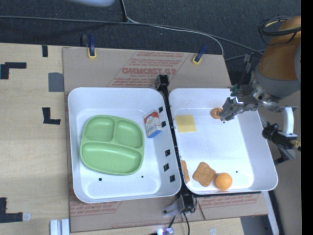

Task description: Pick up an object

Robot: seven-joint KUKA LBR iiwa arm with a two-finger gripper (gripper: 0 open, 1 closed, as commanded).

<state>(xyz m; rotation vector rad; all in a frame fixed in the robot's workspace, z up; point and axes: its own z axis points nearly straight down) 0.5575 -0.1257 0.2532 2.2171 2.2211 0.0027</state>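
My gripper [229,109] hangs over the back right part of the right bin [244,141]. A small orange-brown piece [215,113] lies right at its left side, touching or nearly touching it; whether it is gripped is unclear. A flat yellow square [185,123] lies at the bin's back left. Near the front edge sit an orange ball [223,181], a brown toast-like piece [204,174] and another brown piece [184,170] against the left wall.
The left bin [78,102] holds a green divided plate [112,144] and a small red, white and blue carton [153,124] by its right wall. Both bins rest on a cardboard sheet [142,67] held by clamps at the back.
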